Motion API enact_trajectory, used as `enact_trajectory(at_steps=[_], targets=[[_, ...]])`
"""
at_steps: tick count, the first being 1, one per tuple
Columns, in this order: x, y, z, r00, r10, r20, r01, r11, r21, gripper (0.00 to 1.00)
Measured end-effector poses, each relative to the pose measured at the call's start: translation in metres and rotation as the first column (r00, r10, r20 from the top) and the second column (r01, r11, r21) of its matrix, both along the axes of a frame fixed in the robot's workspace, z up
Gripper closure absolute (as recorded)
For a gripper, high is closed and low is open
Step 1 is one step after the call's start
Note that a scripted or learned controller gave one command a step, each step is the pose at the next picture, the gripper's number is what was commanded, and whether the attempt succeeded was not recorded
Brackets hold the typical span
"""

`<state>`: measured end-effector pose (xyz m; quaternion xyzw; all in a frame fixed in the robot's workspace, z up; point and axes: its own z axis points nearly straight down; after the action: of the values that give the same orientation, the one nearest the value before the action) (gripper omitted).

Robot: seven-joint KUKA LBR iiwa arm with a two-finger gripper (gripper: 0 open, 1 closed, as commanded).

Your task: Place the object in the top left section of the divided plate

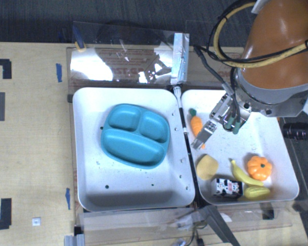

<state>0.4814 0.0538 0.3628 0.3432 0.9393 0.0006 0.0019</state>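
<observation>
The blue divided plate (135,134) lies in the left white bin (87,183), with two small sections on its far side and one long section near me. My gripper (218,135) hangs over the right bin (277,137), near its left wall. It is open, with nothing between its fingers. One silver finger (204,135) reaches down just right of a small orange carrot (195,125), which lies against the bin's left wall. The orange-banded arm (280,40) looms over the bin's far right.
In the right bin's near part lie a pale yellow potato-like piece (207,165), a black-and-white carton (227,187), a yellow banana (242,173), an orange pumpkin (260,167) and a yellow-green piece (256,191). A clear shiny panel (123,60) stands behind the left bin.
</observation>
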Motion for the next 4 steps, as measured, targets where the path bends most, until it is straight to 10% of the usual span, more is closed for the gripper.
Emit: enact_trajectory(at_steps=[1, 2, 3, 4], targets=[[0.061, 0.0, -0.002, 0.946, 0.324, 0.001, -0.324, 0.946, -0.001, 0.0], [0.049, 0.111, 0.046, 0.909, 0.416, 0.002, -0.416, 0.909, 0.001, 0.0], [0.096, 0.172, -0.036, 0.848, 0.529, -0.009, -0.529, 0.848, 0.002, 0.0], [0.083, 0.17, -0.115, 0.85, 0.527, -0.009, -0.527, 0.85, 0.003, 0.0]])
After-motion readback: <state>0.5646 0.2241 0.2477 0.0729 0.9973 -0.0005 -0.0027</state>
